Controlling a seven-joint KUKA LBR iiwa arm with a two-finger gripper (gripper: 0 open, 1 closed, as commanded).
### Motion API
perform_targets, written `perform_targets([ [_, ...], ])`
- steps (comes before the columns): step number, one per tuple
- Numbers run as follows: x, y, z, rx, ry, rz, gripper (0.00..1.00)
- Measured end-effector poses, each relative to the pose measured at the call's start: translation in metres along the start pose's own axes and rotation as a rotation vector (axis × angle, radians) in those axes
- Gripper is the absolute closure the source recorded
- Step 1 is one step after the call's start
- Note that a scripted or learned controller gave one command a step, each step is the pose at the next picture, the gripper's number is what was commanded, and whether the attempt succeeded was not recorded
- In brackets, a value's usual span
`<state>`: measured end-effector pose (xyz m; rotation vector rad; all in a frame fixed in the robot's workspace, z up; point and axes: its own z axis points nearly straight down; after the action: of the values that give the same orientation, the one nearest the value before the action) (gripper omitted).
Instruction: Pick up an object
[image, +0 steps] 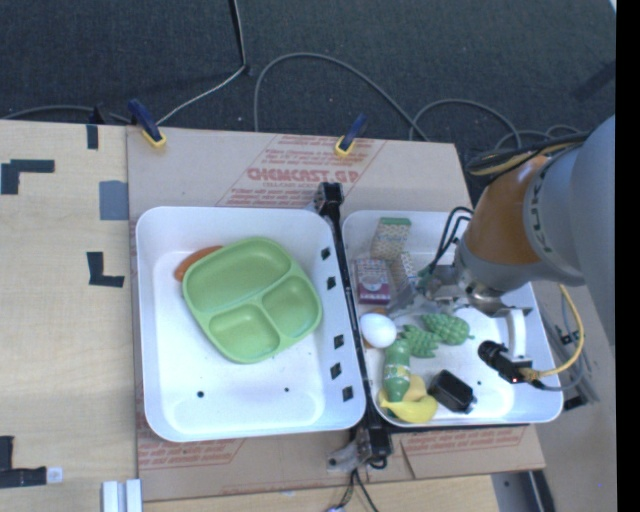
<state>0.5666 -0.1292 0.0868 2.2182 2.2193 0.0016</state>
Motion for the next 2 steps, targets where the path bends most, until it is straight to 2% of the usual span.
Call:
perform_targets([
  [1,0.0135,-0.0551,-0.0024,-0.024,-0.006,0.004,0.00],
  [2,0.0140,-0.0571,-0.0110,-0.013,-0.002,0.001,1.00],
])
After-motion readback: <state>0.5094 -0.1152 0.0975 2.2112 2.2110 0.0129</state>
